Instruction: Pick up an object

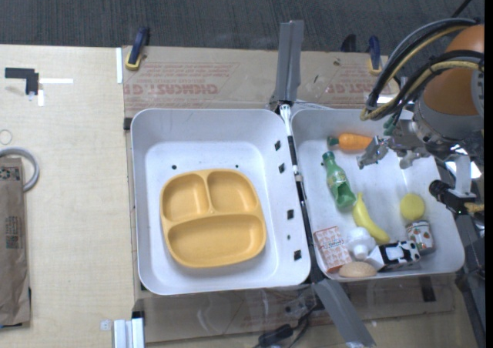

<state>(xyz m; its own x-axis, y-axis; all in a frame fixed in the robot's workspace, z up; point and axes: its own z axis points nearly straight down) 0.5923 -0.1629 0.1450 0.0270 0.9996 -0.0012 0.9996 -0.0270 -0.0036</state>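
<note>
Camera view, looking down at a slant on the two white bins: the left bin [146, 208] carries a yellow divided plate [212, 217], three compartments, lying flat in the middle of the floor. Over to the right bin [308, 185], where all the pickable things are. At the far end lies an orange carrot [355, 142], and just in front of it a green bottle [337, 179] lies on its side, cap toward the carrot. A yellow banana [368, 220] curves away from the bottle's base, touching or nearly so. A yellow lemon [412, 205] sits apart toward the right wall. Along the near wall there is a cluster: a small pink and white carton [330, 249], a white round object [360, 243], a tan bread-like piece [357, 269], a black and white cow-patterned carton [400, 253], and a small can [420, 235] just below the lemon. And here is the arm, in from the right, orange band up high, cables looping over it. The gripper [385, 151] hangs above the far right part of the bin, just beside the carrot; whether its fingers are apart or together, I cannot tell, and nothing is visibly between them.
</note>
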